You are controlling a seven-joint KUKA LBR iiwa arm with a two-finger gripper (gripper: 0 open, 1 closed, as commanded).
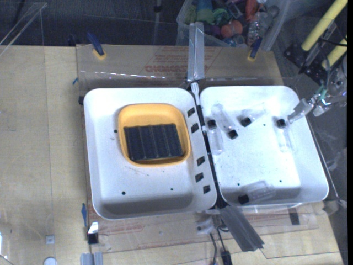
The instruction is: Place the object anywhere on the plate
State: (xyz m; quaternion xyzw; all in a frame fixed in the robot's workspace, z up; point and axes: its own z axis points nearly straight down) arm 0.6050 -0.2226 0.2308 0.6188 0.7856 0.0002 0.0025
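A yellow plate point(151, 111) with rounded corners sits in the left white bin point(105, 192). A dark grey, ridged rectangular object point(153, 142) lies flat on the plate and covers most of its floor. My gripper point(315, 104) reaches in at the far right, above the back right corner of the right bin point(287, 186). It is well away from the plate and the object, and it looks blurred and partly cut off by the frame edge.
Several small clear pieces with black ends point(232, 132) lie scattered in the right bin. A divider with black clips point(199, 160) runs between the bins. A clear tub of coloured toys point(231, 10) stands behind the bench. A yellow pole point(328, 12) slants at the top right.
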